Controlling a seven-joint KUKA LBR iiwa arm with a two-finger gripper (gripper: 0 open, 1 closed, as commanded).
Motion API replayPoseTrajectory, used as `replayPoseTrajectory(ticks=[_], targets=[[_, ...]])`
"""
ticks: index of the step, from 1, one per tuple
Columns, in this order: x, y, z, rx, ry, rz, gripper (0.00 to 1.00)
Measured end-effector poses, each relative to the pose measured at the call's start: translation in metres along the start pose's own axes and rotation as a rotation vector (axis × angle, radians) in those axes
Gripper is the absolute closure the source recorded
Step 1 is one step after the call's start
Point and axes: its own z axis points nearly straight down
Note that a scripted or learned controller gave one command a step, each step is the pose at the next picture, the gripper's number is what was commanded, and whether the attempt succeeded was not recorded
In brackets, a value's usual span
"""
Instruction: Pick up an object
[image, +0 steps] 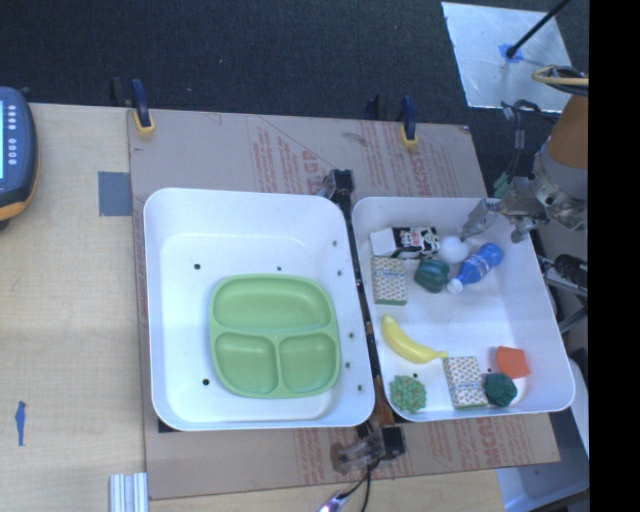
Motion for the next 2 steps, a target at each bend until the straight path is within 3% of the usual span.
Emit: replayPoseTrajectory(ticks=[1,2], targets=[[0.079,0.007,-0.021,0.005,0.004,-0.007,0.00],[0.053,-0.010,-0.059,0.002,0.002,-0.001,0.00]])
